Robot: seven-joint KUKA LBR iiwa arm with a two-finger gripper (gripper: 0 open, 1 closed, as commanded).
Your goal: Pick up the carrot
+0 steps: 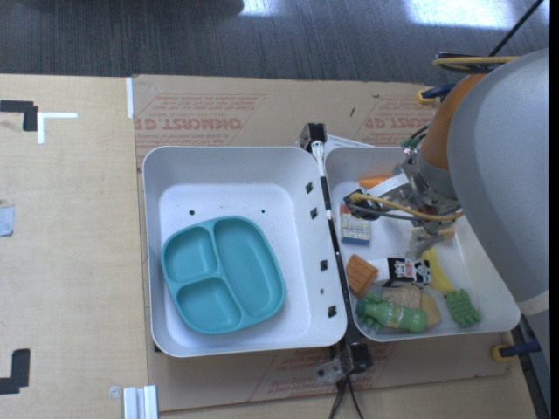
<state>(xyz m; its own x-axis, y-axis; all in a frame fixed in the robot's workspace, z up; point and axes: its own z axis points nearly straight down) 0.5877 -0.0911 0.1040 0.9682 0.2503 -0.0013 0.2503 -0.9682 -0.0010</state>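
My bench [70, 321] is pale wood-grain. A brown cardboard sheet [218, 116] with red print lies flat on it. Two shallow white bins sit side by side on the cardboard, touching along their inner rims: left bin [157, 260], right bin [489, 308]. Black brackets [19, 112] and a short white strip [59, 116] lie on the bare bench at far left. A white rail piece [140, 400] sits at the bench's near edge.
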